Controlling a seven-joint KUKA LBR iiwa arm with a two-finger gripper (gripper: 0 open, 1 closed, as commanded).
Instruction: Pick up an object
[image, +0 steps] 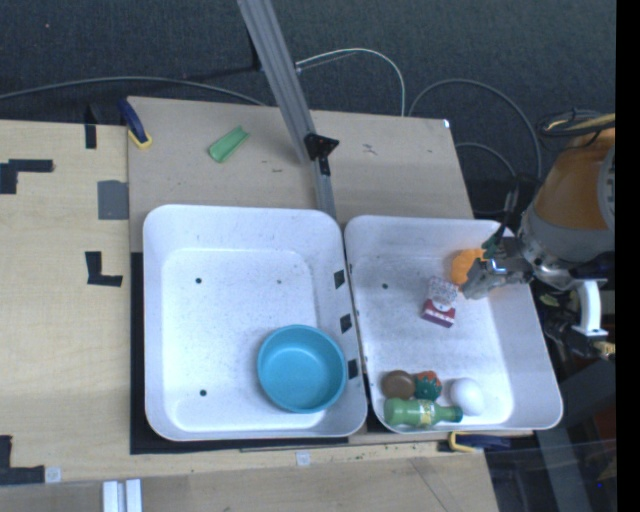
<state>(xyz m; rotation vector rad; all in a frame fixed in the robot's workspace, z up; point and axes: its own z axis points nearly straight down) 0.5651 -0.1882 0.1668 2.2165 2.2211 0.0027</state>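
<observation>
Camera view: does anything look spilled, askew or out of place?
Nothing spilled. One oddity: a green object lies on the bench outside both bins. The blue bowl sits upright in the left bin; the small items huddle along the right bin's near edge.

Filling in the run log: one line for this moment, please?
arm: over right bin | gripper: beside orange object, grasp unclear | blue bowl: left bin

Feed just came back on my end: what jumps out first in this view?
The blue bowl stands out most, alone at the near side of the left bin. In the right bin, the gripper sits beside an orange object and a small clear-and-red item, with a green bottle and white ball clustered along the near wall.
</observation>
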